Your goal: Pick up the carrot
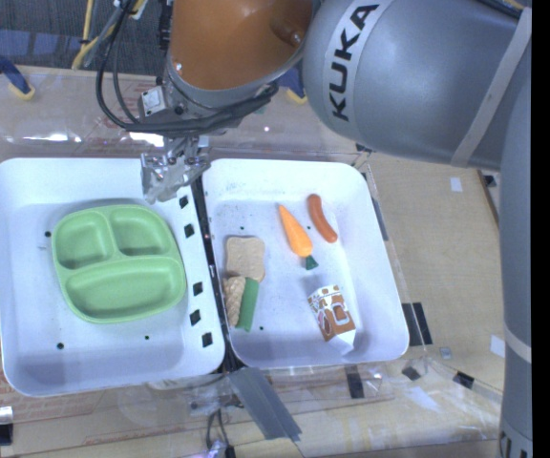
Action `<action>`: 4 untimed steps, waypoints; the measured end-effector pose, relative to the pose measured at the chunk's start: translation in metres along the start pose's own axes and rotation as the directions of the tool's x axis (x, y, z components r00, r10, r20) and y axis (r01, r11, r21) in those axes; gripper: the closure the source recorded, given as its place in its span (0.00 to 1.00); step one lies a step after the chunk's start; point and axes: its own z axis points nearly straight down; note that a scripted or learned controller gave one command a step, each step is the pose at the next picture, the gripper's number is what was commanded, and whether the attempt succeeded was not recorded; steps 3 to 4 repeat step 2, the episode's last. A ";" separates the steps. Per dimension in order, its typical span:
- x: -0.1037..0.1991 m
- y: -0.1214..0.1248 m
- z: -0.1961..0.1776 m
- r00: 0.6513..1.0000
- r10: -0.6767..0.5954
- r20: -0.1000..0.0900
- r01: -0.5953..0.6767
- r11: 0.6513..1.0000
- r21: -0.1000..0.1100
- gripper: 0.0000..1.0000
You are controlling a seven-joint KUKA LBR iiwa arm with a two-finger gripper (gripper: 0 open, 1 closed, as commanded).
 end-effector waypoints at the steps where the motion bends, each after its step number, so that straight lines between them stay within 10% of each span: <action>1: -0.029 0.029 -0.009 0.948 -0.318 0.000 0.318 0.948 -0.002 1.00; 2: -0.049 0.015 0.013 0.750 -0.661 0.002 0.661 0.750 0.001 1.00; 4: -0.049 0.015 0.013 0.750 -0.661 0.002 0.661 0.750 0.001 1.00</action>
